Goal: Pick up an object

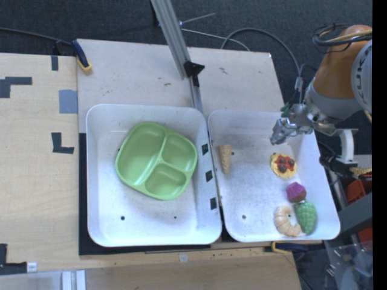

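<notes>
Right, arm's in from the right, end effector [282, 132] hanging over the upper right part of the right bin [254, 125]. Can't tell how it's set from here: it's small and seen from above at a slant, and nothing shows in it.

Candidates are all in that right bin. Nearest is the yellow toy with red bits [283, 165], just below the end effector in the camera view, i.e. toward the near edge of the tabletop [151, 71]. It's roundish, so no real long axis to line up with. Further down the same side: magenta piece [295, 191], then green lumpy piece [306, 216] with a tan curled piece [285, 221] just beside it, near the bottom right corner. Tan cone-shaped piece [225, 158] sits apart, by the bin's left wall, long axis roughly up-down in view.

Left bin [97, 162] has the green divided plate [157, 160], well away from the end effector.

My read: approach stage, no grasp yet. The yellow toy is the shortest move, a small shift toward the near edge, then down. The corner cluster is tight, so there's a risk of nudging neighbours there.
</notes>
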Tool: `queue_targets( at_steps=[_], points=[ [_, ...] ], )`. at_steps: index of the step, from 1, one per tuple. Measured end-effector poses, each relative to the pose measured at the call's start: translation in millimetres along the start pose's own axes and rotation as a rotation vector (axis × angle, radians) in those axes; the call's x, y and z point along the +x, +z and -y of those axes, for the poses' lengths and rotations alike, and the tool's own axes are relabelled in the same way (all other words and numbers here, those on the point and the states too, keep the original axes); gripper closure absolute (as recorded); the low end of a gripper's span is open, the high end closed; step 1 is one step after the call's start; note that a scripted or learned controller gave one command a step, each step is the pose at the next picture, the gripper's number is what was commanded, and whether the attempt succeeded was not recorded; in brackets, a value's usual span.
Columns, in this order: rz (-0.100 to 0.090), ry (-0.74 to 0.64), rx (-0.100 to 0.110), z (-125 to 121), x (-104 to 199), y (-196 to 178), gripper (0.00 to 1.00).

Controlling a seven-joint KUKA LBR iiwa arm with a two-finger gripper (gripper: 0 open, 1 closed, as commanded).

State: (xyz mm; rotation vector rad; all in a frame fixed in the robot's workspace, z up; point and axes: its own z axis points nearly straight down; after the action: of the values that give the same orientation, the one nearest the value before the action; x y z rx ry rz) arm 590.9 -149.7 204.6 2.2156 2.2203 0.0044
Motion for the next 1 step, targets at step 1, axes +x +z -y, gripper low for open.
queue_targets(
  at_steps=[1],
  points=[
    [0.0,0.0,0.001,0.5,-6.0,-44.8,1.0]
  ],
)
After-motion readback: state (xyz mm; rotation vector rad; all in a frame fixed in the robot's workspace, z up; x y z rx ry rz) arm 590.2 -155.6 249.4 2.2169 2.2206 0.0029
